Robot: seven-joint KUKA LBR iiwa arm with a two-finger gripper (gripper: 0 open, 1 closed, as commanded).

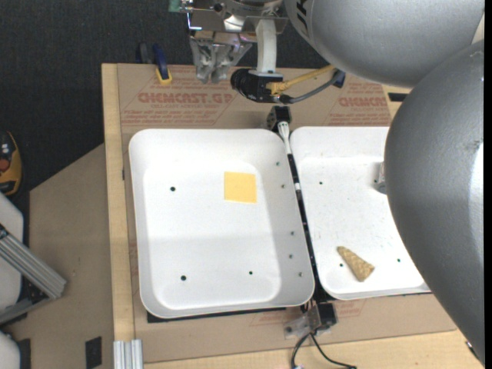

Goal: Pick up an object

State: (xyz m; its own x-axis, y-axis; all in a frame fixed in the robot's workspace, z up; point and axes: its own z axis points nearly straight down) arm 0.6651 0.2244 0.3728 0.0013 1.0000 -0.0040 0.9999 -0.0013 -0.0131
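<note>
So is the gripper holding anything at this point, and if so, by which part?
Nothing shows between the fingers of the gripper, up past the bins' far edge. The yellow square lies in the left bin; the tan wedge lies in the right bin.

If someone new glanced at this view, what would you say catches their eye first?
Probably the huge grey arm bulging across the right side and covering part of the right bin. Next comes the yellow square lying flat in the upper middle of the left bin, then the tan wedge near the right bin's front edge.
</note>
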